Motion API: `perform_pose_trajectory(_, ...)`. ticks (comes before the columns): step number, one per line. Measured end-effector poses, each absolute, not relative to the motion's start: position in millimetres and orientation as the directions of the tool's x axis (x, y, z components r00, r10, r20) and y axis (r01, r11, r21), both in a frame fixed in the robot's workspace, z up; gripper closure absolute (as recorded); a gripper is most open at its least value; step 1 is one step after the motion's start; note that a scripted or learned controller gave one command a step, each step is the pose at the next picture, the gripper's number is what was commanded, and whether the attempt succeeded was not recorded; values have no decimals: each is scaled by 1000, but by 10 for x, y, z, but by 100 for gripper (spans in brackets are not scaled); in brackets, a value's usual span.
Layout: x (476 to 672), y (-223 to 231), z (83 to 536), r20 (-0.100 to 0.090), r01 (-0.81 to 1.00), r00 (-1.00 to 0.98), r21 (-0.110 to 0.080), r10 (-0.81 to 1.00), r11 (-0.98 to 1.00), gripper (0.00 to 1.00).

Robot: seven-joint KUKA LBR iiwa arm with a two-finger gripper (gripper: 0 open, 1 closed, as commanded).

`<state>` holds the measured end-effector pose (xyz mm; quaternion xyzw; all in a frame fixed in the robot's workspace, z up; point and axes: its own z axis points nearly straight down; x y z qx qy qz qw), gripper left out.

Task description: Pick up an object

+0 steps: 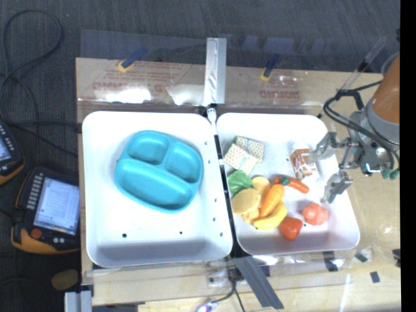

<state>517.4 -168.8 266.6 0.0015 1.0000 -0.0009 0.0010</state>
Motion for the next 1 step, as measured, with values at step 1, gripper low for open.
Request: perform_pose_trajectory(1, 5638, -1807, 1126, 0, -327, -945, -2, -327, 945, 0)
